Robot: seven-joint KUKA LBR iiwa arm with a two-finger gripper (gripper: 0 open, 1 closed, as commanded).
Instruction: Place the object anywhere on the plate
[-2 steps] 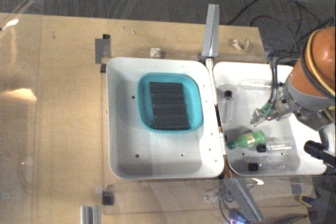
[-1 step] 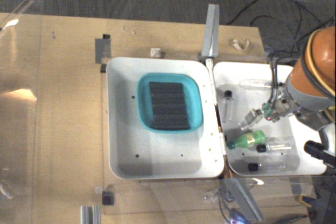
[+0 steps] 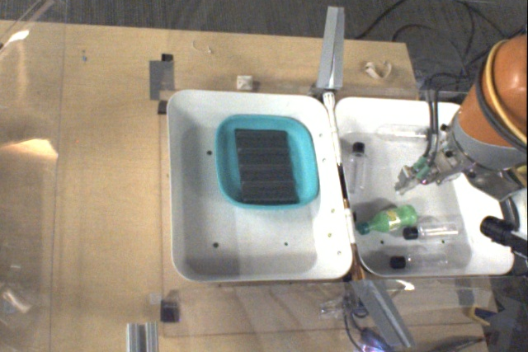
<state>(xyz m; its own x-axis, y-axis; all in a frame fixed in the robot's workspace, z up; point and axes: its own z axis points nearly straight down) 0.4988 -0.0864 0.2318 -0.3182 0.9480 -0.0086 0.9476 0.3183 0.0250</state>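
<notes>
A teal plate [image 3: 307,169] with a dark ribbed insert lies in the left bin [image 3: 194,243]. The right bin [image 3: 487,260] holds a green bottle-like object [image 3: 389,219] lying on its side near the bin's left wall. My gripper [image 3: 411,176] hangs over the middle of the right bin, above and slightly right of the green object and apart from it. A small green patch shows near the gripper's tip. I cannot tell whether anything is held there.
A clear vial with a black cap [image 3: 357,163] lies by the right bin's left wall. Another clear tube [image 3: 432,232] lies just right of the green object. A small black piece [image 3: 398,262] sits near the front wall. A metal divider post [image 3: 332,45] stands between the bins.
</notes>
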